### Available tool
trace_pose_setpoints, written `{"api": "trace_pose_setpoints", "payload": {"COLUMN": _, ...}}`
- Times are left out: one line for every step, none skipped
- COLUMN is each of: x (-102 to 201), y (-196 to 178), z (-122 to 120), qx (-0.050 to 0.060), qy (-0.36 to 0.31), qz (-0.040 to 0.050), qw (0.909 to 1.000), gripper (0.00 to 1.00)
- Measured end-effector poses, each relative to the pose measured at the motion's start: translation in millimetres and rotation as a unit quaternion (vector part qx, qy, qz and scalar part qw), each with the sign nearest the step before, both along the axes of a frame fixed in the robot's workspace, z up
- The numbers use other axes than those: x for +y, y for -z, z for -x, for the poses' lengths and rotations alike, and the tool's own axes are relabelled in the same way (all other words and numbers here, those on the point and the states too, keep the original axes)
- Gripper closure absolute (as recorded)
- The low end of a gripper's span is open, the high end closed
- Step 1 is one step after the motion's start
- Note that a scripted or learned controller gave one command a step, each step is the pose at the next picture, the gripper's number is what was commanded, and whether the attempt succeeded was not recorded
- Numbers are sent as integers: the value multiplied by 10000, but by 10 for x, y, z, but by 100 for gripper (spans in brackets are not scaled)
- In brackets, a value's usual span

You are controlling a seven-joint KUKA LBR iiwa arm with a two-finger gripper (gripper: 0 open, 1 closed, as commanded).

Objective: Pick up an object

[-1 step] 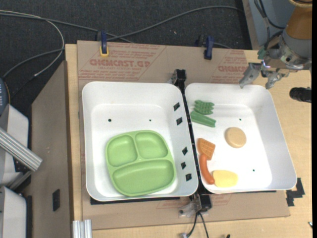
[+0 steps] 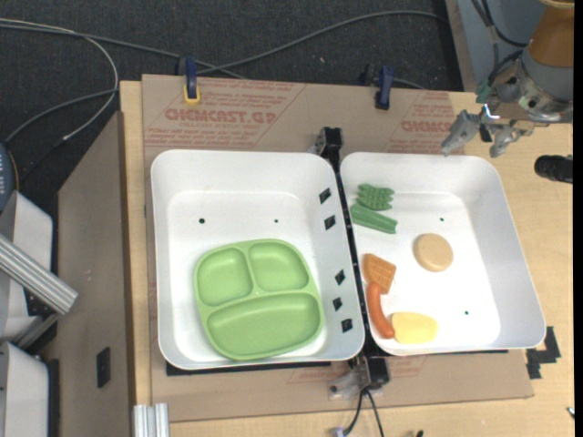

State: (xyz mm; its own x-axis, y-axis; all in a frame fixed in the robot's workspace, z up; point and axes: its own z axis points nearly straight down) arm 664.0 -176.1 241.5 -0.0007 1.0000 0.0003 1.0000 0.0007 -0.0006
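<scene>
Camera view: the claw point(image 2: 477, 135) hangs spread and holding nothing above the far right corner of the right bin point(image 2: 510, 235), with the green divided tray point(image 2: 260, 299) far to its lower left in the left bin point(image 2: 173, 244). Below it, nearer, lie green beans point(image 2: 374, 208), a tan round piece point(image 2: 434, 251), a yellow piece point(image 2: 414, 327), an orange wedge point(image 2: 380, 270) and a carrot point(image 2: 378, 311).
</scene>
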Motion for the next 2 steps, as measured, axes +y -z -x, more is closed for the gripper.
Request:
{"api": "trace_pose_setpoints", "payload": {"x": 65, "y": 442, "z": 27, "qx": 25, "qy": -1, "qz": -7, "qw": 10000, "gripper": 0}}
{"api": "trace_pose_setpoints", "payload": {"x": -2, "y": 985, "z": 110, "qx": 31, "qy": 6, "qz": -6, "qw": 10000, "gripper": 0}}
